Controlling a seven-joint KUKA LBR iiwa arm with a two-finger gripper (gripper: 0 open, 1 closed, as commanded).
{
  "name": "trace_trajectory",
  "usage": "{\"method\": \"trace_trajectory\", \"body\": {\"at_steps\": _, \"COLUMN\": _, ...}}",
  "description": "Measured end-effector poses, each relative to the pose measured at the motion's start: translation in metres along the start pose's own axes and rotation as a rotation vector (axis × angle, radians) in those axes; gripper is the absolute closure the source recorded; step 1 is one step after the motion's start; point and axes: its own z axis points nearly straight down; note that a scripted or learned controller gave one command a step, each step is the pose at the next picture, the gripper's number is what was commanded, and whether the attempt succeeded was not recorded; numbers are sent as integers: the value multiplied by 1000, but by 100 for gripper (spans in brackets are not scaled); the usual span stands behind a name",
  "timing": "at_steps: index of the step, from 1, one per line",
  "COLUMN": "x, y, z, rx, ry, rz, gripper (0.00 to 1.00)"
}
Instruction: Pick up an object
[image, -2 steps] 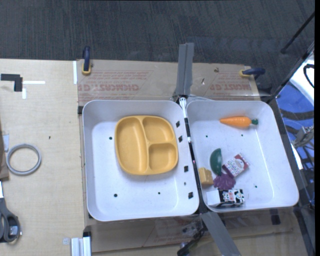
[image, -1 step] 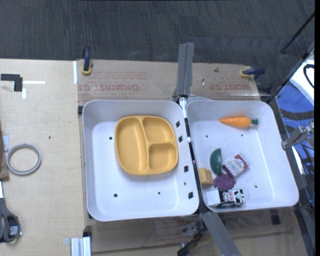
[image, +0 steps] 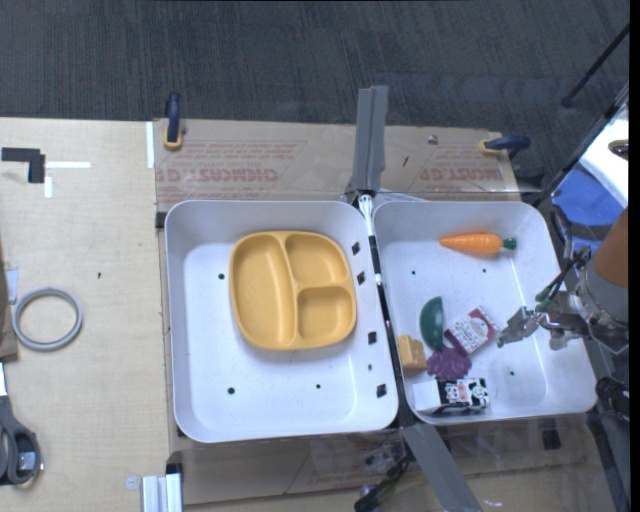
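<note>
Jaws (image: 522, 326) at right of frame, state indiscernible, hovered in right bin (image: 530, 395) beside red-white packet (image: 470, 330), green item (image: 432, 320), purple item (image: 447, 360); carrot (image: 473, 242) above.

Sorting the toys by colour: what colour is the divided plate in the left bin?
Yellow-orange, plain; the divided plate shows clearly in the camera view.

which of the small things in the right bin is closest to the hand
The red and white packet. It lies just left of the hand, while the green piece, purple piece and carrot sit farther away.
</note>
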Motion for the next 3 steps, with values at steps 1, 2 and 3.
{"method": "trace_trajectory", "body": {"at_steps": 1, "x": 66, "y": 34, "z": 44, "rx": 0, "ry": -1, "rz": 713, "gripper": 0}}
{"method": "trace_trajectory", "body": {"at_steps": 2, "x": 66, "y": 34, "z": 44, "rx": 0, "ry": -1, "rz": 714, "gripper": 0}}
{"method": "trace_trajectory", "body": {"at_steps": 3, "x": 61, "y": -10, "z": -13, "rx": 0, "ry": -1, "rz": 584, "gripper": 0}}
